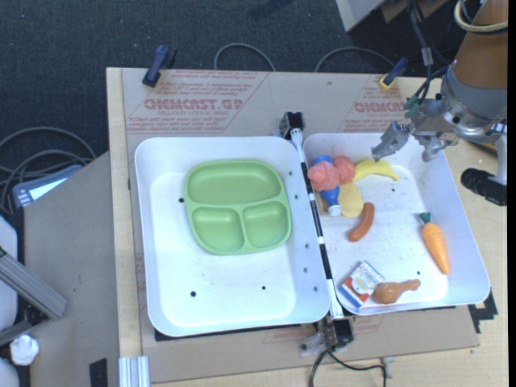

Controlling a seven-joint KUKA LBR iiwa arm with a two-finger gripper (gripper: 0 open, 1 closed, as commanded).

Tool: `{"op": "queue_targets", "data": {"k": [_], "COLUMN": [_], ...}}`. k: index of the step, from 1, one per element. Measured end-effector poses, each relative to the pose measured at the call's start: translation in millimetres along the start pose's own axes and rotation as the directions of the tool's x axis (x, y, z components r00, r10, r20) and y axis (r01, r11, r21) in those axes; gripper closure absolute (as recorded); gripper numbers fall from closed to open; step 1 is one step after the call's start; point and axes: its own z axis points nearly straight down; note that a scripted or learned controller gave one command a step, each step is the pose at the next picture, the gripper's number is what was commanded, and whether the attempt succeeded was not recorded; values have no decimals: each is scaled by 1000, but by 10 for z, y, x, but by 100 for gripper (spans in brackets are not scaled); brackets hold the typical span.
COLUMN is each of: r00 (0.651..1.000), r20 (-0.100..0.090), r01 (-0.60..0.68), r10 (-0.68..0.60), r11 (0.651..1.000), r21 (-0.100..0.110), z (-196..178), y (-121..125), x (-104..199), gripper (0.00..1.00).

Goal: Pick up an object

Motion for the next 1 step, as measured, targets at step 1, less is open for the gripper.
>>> {"op": "queue_targets", "data": {"k": [1], "r00": [1000], "r20": [0], "r01": [-1], "r10": [1], "r11": [1000], "r21": [-1], "z": [1574], "y": [-180], "x": [223], "gripper": [0]}}
